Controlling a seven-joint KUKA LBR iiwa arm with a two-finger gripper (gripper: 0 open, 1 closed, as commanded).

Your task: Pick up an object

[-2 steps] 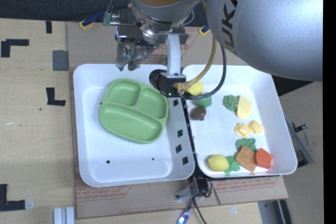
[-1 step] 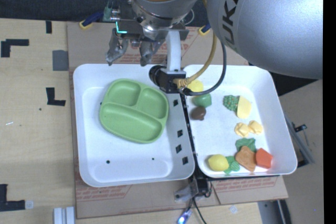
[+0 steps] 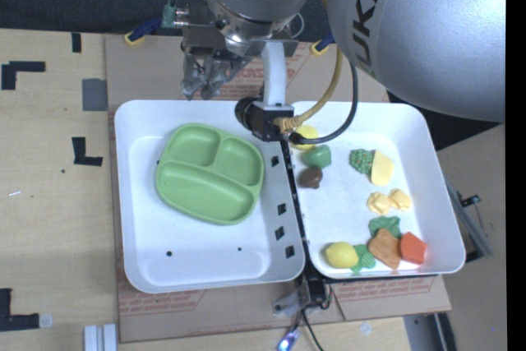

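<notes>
Hanging above the far rim of the left bin [image 3: 131, 177], the gripper [image 3: 205, 78] is seen with nothing between its fingers; whether these are apart or together cannot be told. A green divided plate [image 3: 209, 173] lies in that bin. Toy foods are scattered in the right bin [image 3: 427, 152], among them a yellow lemon [image 3: 342, 255] and a brown piece [image 3: 310, 176].

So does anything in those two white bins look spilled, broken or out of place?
Nothing stands out. The green divided plate lies slightly askew in the left bin, and the toy food pieces lie loose in the right bin, none spilled over its rim.
</notes>
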